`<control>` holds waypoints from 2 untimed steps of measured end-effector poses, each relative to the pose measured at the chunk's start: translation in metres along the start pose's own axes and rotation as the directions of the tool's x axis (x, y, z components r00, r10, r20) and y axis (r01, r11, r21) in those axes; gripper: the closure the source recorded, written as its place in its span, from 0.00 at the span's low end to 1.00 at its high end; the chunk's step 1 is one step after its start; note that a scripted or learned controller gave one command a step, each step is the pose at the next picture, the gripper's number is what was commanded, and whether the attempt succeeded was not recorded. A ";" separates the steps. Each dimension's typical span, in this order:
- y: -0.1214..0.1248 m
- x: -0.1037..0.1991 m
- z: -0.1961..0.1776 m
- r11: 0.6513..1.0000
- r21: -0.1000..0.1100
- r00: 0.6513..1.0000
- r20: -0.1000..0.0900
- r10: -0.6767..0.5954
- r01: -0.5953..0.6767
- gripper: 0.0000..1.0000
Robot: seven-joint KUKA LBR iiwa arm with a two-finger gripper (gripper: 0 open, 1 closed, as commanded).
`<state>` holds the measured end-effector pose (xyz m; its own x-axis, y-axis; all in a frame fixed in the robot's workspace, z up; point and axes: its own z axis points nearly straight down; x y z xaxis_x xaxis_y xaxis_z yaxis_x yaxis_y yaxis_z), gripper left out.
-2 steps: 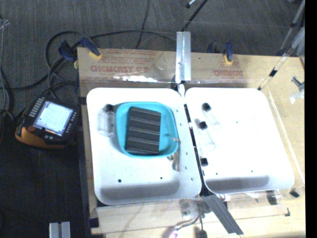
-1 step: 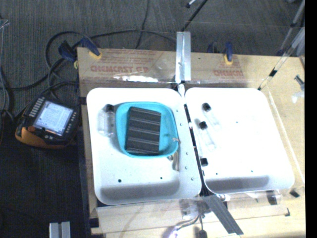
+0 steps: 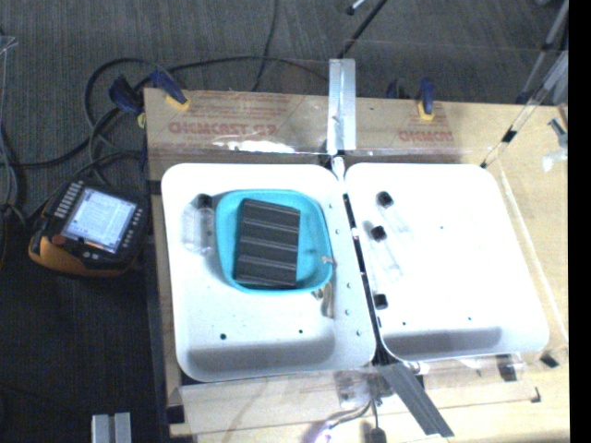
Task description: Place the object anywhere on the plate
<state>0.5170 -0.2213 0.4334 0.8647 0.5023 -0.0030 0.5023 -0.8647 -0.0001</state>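
Two shallow white bins are sitting side by side on the surface (image 3: 554,247), the left bin (image 3: 259,349) and the right bin (image 3: 462,284) nearly touching. A handheld control pendant (image 3: 90,226) with a lit screen is lying on the dark floor to the left, with black cables (image 3: 111,90) looping behind it. Two clamps (image 3: 169,88) are gripping the surface's far edge.

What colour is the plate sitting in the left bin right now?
Turquoise blue. The squarish, rounded-corner plate shows in the camera view, with a dark grey ridged rectangular block on it.

Dark grey carpet floor (image 3: 83,26) around a wooden bench (image 3: 563,210).
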 end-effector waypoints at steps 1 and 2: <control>-0.014 -0.030 0.000 0.990 0.001 0.990 0.000 0.143 -0.143 0.00; -0.014 -0.030 0.000 0.960 0.000 0.960 0.001 0.280 -0.280 0.00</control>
<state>0.4841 -0.2241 0.4336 0.9707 0.2401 -0.0034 0.2401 -0.9708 0.0009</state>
